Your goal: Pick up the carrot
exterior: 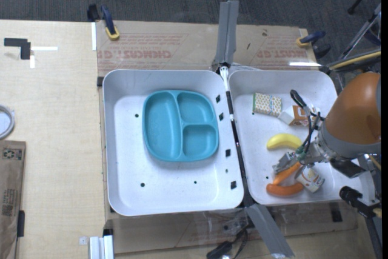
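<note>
Carrot beneath lowered pincer

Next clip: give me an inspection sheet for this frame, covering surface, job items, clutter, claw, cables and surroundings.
Surface: wooden bench with two white bins; left bin, right bin.
Job items: carrot lying near the right bin's front edge.
Clutter: banana, small box, orange packet, small cup in the right bin; blue tray in the left bin.
Claw: claw low above the carrot.
Cables: wires by the wrist.
Surroundings: clamps on cardboard, dark floor.
</note>
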Controlling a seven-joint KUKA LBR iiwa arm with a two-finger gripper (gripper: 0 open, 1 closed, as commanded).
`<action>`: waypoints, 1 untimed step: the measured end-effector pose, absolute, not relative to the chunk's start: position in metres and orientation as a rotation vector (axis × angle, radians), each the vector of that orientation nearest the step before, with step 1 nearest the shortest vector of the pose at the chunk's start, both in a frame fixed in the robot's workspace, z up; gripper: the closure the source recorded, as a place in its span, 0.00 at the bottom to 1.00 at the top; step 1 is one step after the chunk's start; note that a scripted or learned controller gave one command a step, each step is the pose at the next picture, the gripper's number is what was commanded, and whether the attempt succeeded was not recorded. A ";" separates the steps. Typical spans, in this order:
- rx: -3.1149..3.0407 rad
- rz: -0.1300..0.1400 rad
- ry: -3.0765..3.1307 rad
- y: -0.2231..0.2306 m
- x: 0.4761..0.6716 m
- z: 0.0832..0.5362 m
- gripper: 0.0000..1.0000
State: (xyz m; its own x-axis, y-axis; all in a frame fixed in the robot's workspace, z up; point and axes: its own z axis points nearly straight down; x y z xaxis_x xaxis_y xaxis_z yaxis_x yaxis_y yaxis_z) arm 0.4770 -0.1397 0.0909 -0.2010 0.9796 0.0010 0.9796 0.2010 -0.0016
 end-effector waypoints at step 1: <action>-1.988 0.001 -2.430 -0.140 0.477 0.099 1.00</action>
